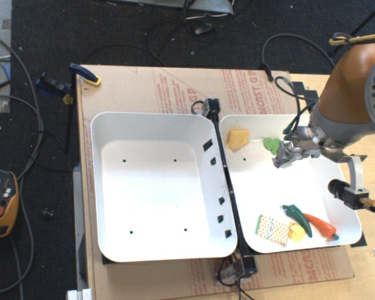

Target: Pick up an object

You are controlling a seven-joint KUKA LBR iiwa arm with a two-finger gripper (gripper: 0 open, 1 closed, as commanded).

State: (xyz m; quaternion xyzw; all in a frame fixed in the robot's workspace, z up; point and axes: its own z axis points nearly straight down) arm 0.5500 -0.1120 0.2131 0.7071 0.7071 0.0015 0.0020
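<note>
The right white bin (262,189) holds several small objects. At its far end lie a yellow wedge-shaped block (239,138) and a small green piece (272,145). Near its front edge lie an orange carrot toy (319,224) with a dark green top, a small yellow lump (296,232) and a dotted yellow packet (272,229). My gripper (284,159) hangs low over the far part of this bin, just right of and touching or nearly touching the green piece. I see nothing held in it.
The left white bin (150,186) stands beside the right one, with a black divider strip (222,167) between them. Both rest on a cardboard sheet (175,86). A blue and yellow clamp (84,74) sits at the sheet's far left corner. Cables lie on the dark floor around.
</note>
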